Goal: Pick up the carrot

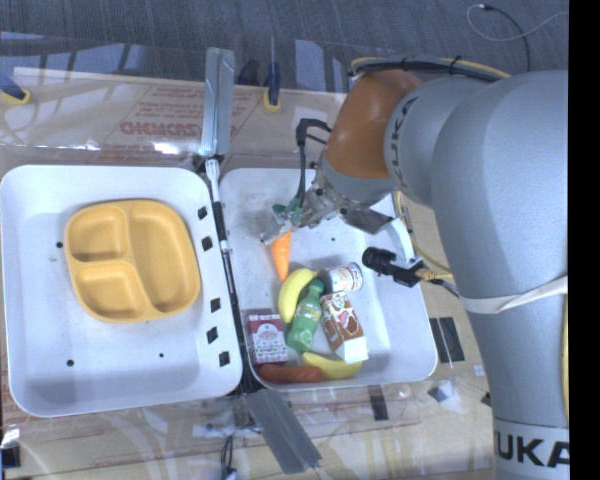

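Observation:
An orange carrot [281,255] lies in the right bin [242,196], tip pointing toward the near side, just above a yellow banana [294,290]. My gripper [292,215] hangs over the bin's far part, directly above the carrot's thick end and very close to it. The arm's wrist with its orange band [365,128] covers most of the gripper from above. Whether the carrot is between the fingers cannot be made out.
The right bin also holds a green bottle [306,322], a small jar [342,279], a carton [344,328], a red box [267,338], a red pepper [292,373] and a second banana [332,365]. A yellow divided plate [131,259] sits in the left bin [30,368].

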`<state>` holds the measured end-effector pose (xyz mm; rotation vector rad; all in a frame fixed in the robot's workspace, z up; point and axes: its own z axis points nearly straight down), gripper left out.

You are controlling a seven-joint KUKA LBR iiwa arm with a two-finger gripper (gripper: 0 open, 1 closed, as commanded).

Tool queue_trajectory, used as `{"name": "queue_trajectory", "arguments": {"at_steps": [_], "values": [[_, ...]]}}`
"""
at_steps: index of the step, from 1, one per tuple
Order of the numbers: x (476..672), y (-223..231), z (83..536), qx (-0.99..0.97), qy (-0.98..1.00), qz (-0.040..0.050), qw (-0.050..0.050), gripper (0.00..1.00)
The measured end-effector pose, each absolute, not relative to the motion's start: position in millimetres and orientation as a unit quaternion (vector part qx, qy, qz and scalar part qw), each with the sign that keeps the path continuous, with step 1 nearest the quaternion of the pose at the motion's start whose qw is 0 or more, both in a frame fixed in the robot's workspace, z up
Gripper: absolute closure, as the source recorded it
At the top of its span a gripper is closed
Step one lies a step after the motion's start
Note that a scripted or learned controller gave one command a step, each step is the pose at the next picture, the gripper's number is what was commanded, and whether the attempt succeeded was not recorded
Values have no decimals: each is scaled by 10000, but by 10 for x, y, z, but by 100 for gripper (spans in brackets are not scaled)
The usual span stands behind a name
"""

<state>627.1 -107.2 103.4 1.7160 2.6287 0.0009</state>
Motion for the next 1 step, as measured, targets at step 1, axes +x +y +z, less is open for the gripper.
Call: {"name": "queue_trajectory", "arguments": {"at_steps": [1], "values": [[6573,-889,1934,5866,8099,-1,4,100]]}}
